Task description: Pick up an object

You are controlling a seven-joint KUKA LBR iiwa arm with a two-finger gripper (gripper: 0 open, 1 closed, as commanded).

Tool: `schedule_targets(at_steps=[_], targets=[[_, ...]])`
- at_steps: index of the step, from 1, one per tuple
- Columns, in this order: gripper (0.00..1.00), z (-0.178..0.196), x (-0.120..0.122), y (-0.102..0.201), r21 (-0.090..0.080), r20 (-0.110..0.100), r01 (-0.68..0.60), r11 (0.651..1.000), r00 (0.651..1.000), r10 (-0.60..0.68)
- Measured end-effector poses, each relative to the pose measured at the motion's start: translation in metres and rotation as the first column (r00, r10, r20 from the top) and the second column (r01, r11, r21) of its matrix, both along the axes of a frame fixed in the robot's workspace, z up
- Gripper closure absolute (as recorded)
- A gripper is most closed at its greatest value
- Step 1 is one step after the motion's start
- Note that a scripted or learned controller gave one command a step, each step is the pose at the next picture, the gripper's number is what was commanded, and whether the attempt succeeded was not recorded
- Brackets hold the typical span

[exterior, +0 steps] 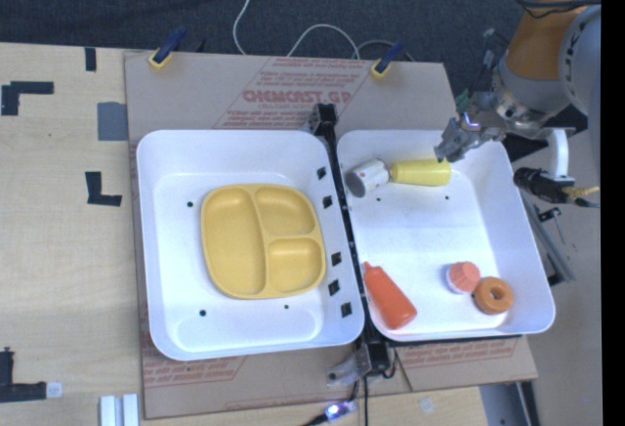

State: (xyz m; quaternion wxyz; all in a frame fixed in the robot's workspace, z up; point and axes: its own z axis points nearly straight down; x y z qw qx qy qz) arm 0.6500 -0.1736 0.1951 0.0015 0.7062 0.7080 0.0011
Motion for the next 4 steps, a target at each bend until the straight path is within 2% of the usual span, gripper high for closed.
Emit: schedule_targets(at_steps=[1,2,4], targets=[[1.00,0.014,0.001,0.001,0.001,-0.003,0.001,1.000,1.000,-0.001],[1.00,0.023,-0.017,0.054,0.002,-0.005,-0.002,1.000,1.000,0.002],[1.00,0.038,-0.072,0.141,0.002,-0.007,-0.002,1.000,1.000,0.002]])
